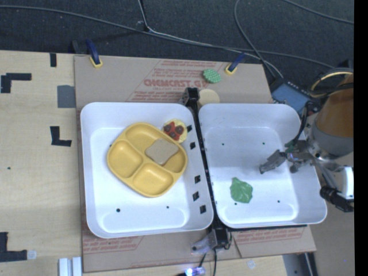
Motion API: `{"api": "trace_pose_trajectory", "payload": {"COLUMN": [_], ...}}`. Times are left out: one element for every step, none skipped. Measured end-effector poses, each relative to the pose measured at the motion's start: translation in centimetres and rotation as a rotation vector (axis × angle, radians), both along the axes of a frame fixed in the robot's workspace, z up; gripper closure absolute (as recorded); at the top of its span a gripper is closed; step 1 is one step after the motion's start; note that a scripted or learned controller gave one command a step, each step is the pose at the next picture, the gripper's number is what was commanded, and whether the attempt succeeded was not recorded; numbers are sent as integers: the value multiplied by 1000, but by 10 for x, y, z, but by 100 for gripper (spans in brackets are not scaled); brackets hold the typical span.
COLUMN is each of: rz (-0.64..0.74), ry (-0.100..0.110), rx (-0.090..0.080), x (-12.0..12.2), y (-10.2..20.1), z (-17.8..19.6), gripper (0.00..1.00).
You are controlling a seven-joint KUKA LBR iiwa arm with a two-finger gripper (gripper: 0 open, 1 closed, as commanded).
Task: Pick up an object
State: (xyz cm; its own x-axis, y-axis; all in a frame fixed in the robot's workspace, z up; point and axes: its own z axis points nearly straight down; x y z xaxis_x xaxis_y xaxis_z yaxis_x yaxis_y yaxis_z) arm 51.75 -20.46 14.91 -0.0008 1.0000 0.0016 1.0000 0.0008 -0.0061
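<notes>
Object candidate 1: a small green item [241, 190], lumpy and leaf-like in outline, matte, lying flat on the floor of the right bin [253, 115] toward its near edge. Object candidate 2: a yellow plate [127, 157] with 3 compartments, set at a slant in the left bin [95, 171]. A flat tan square [161, 151], resembling a slice of bread, lies across the plate's centre dividers. A small cluster of red and dark pieces [175, 130] sits at the plate's far right rim.

Both bins are shallow, white and placed side by side on a brown cardboard sheet [167, 79] with red printing, held by 2 blue-and-yellow clamps [93, 55] at its far edge. A green dotted disc [211, 75] lies on the cardboard behind the bins. The sheet rests on a pale wooden bench [34, 154] marked with black tape pieces. Dark carpet [69, 10] with trailing cables lies beyond.

The gripper [269, 165] is inside the right bin, extended from the right wall toward the bin's centre. Finger state cannot be determined at this resolution. The green item lies near the gripper tip, to its near-left side, apart from it and not touching.
</notes>
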Motion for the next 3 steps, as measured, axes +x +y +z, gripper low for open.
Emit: {"api": "trace_pose_trajectory", "payload": {"rz": [0,1,0], "ry": [0,-4,-11], "rx": [-1,-1,-4], "x": [0,1,5], "y": [-7,-7,-14], "z": [-48,-35,26], "gripper": [0,100,100]}}
